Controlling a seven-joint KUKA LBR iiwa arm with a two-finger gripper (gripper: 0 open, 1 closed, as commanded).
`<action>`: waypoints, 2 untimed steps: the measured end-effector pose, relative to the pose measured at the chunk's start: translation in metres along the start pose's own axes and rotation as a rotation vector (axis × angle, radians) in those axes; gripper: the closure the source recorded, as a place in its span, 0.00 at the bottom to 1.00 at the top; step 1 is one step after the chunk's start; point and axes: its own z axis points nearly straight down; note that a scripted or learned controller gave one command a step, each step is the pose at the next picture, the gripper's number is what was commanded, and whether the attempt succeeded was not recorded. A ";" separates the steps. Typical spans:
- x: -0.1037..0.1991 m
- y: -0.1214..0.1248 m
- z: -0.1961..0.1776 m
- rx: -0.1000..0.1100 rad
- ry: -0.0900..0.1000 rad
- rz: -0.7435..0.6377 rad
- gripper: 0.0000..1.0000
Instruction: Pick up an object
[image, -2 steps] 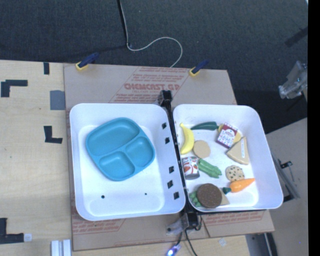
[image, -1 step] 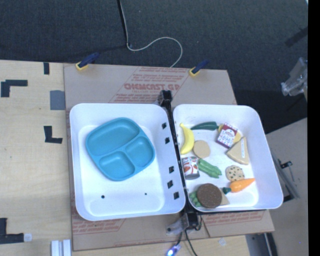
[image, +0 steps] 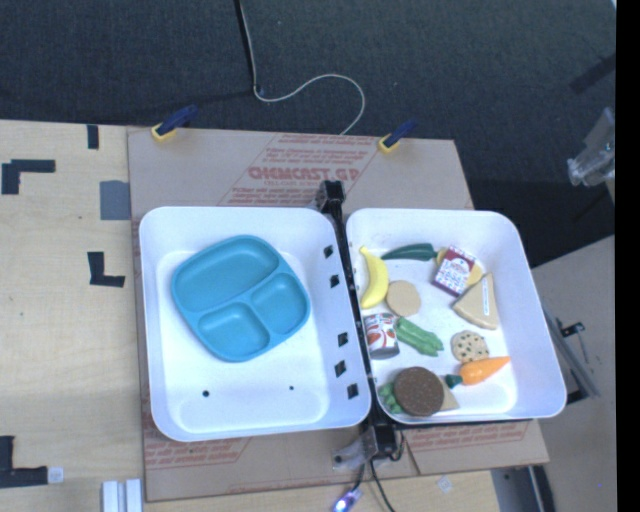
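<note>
Looking down, I see the toy food crowded in the right bin (image: 530, 300): banana (image: 373, 277), can (image: 380, 335), carrot (image: 484, 370), burger (image: 418, 391). The gripper (image: 592, 160) sits at the far right, its state I cannot tell. Tight packing risks a pinch catching two pieces or slipping.

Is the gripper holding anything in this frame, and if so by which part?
Nothing is held. The toy food, such as the banana and carrot, lies loose in the right bin.
</note>
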 end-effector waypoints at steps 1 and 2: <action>0.000 0.001 -0.010 0.000 0.000 -0.001 1.00; 0.001 0.001 -0.020 -0.001 0.000 -0.002 1.00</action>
